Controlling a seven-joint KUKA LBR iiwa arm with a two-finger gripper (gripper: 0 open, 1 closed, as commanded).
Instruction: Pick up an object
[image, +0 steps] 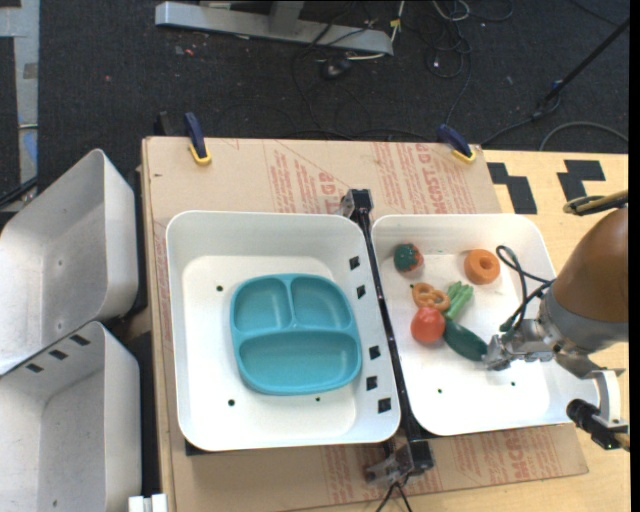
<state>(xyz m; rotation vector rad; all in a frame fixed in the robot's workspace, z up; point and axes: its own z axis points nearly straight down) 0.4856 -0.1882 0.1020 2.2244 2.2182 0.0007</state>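
Observation:
The right bin (480, 405) holds several small toy foods. A red tomato (428, 326) lies near its middle, with a dark green cucumber-like piece (461, 341) just to its right. Above them lie a light green piece (459, 297) and a small orange pretzel shape (428, 295). An orange ring (482, 266) and a green-and-red piece (406, 258) sit near the far wall. My gripper (497, 353) is low in the right bin, right at the dark green piece's right end. The orange-banded arm (600, 285) hangs over the bin's right side.
The left bin (200, 400) holds a teal divided plate (296, 332). A black divider bar (380, 320) runs between the two bins. Black cables (515, 280) trail from the wrist over the right bin. Spare white bins (60, 300) stand off the bench at left.

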